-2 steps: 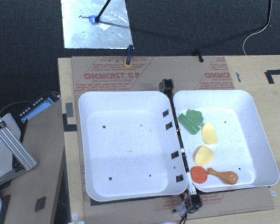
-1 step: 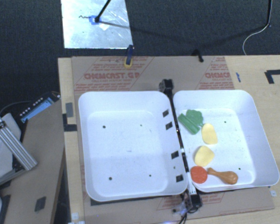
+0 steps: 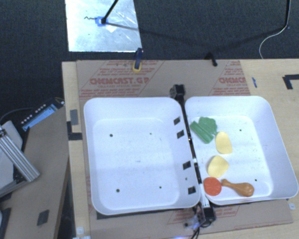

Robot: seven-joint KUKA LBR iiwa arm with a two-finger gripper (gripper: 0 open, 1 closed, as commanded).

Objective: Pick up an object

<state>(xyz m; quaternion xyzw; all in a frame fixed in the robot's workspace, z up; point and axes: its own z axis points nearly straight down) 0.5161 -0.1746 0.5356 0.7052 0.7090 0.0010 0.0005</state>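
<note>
Two white bins (image 3: 134,107) on a cardboard-topped bench (image 3: 197,71), dark carpet (image 3: 25,43) around

Looked down from a fixed mount above the bench (image 3: 267,70) at a slant, facing toward twelve o'clock, where dark floor (image 3: 194,19) and a shiny metal sheet (image 3: 103,24) filled the far band. Stood far enough back to take in both white bins whole: left bin (image 3: 136,157) toward nine o'clock, right bin (image 3: 259,115) toward three o'clock, hinge line between them near centre. Caught a slice of a side table (image 3: 33,197) at eight o'clock.
</note>
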